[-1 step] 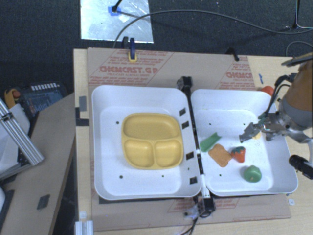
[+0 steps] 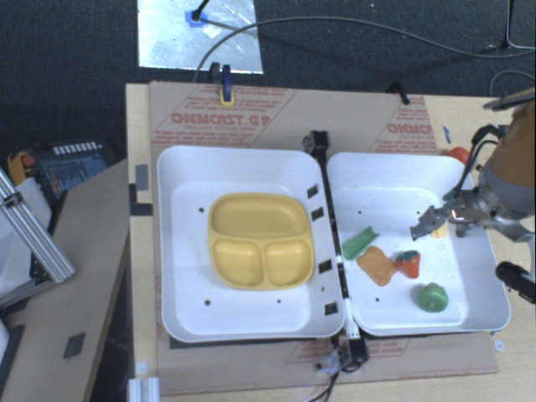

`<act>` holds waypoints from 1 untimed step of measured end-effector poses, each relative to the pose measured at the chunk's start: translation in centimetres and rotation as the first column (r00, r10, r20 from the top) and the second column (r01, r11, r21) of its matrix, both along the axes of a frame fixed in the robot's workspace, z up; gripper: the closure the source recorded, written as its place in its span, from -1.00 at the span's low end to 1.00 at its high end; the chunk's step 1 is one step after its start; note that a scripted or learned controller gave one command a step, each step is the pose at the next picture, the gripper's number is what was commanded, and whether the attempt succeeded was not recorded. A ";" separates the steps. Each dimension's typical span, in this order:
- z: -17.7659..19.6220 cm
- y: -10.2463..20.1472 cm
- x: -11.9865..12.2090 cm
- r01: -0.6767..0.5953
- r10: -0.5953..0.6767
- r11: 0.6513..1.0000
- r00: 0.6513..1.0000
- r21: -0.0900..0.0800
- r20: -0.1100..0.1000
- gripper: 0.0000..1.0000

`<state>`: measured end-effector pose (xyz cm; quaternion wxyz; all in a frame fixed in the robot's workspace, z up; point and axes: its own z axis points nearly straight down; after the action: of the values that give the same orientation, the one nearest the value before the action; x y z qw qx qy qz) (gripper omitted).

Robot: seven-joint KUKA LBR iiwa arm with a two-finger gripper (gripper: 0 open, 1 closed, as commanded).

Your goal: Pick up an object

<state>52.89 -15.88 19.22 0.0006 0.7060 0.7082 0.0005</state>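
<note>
Several small objects lie in the right bin: a long green piece, an orange piece, a red piece with a green top and a round green piece. My gripper reaches in from the right and hangs over the bin's middle right, just above and right of the red piece. A bit of yellow shows right under the gripper. I see nothing held in the gripper.
The left bin holds a yellow divided plate. A black clamp strip runs between the bins. Cables cross the dark floor behind the bench, and a metal rail lies at the far left.
</note>
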 end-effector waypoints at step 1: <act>-6.1 -0.2 -0.6 0.002 -0.002 1.000 1.000 0.001 -0.005 -1.00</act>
<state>52.27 -16.09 13.13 -0.0016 0.7068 0.7074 -0.0009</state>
